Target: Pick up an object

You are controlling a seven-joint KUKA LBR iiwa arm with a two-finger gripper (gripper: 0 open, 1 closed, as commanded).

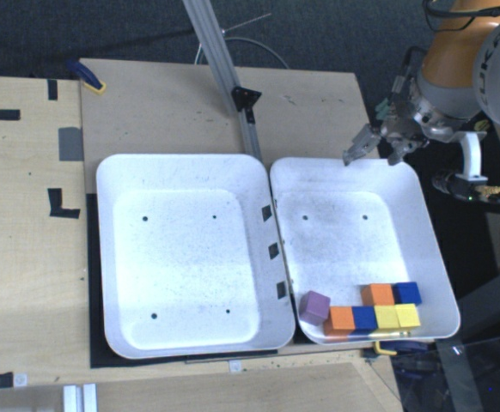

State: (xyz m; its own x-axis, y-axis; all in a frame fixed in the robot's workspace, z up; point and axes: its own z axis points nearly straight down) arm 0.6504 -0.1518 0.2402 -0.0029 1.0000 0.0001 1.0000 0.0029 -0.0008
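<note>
two shallow white plastic bins sit side by side on a light wooden bench with dark floor behind it.
the left white bin (181, 247) has bare speckled floor. the right white bin (362, 230) has small cubes bunched along its near edge: a purple cube (316, 305) at the left, tilted a bit, then an orange cube (342, 318), a blue cube (364, 318) and two yellow cubes (397, 317) in a row, touching. behind them sit another orange cube (376, 294) and another blue cube (406, 293). the grey robot arm with an orange band (456, 58) comes in from the right. its two-finger gripper (375, 148) hangs over the far rim of the right bin, well apart from the cubes. its fingers look spread apart with nothing between them. a slanted grey metal pole (220, 50) stands behind the bins.
</note>
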